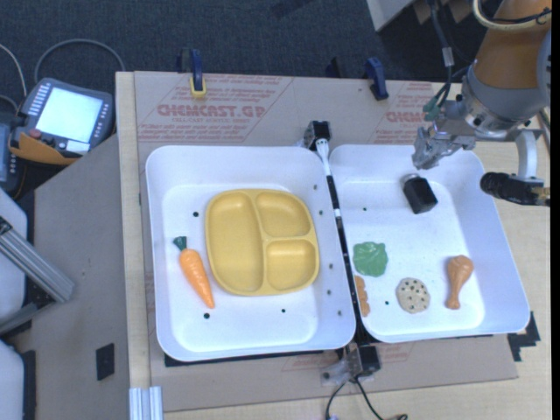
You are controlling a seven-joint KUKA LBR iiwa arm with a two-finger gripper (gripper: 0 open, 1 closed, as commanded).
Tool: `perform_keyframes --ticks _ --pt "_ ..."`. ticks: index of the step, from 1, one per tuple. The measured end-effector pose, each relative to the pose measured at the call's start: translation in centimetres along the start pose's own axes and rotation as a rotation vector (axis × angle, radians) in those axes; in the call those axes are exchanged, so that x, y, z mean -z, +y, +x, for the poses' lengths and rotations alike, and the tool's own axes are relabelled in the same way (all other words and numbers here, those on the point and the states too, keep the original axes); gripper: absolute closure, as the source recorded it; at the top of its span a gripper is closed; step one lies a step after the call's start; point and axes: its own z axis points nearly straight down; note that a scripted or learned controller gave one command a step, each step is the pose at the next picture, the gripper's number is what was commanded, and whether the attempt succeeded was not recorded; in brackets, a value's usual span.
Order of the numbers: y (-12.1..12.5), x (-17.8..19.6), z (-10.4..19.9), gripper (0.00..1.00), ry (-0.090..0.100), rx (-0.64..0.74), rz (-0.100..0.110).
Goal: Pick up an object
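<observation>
Your claw [427, 156] hangs over the far end of the right shallow white plastic bin [490, 234], and you cannot tell whether it is apart or together. Just beside it, a small black block [420, 193] lies on the bin floor, apart from the green toy lettuce leaf [370, 258].

A dark blue-grey carpet [262, 24] covers the floor beyond the bench. The bench top is a brown board [262, 103] printed with red lettering, held at its far edge by two blue clamps [195, 64]. To the left, a handheld control pendant [66, 116] with a lit screen rests on a grey surface [79, 234], with thin cables [26, 68] looping nearby.
</observation>
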Motion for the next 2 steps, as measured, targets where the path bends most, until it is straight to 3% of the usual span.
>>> perform_keyframes --ticks 2 --pt "-4.8 -2.1 8.8 1.0 0.001 0.001 0.001"
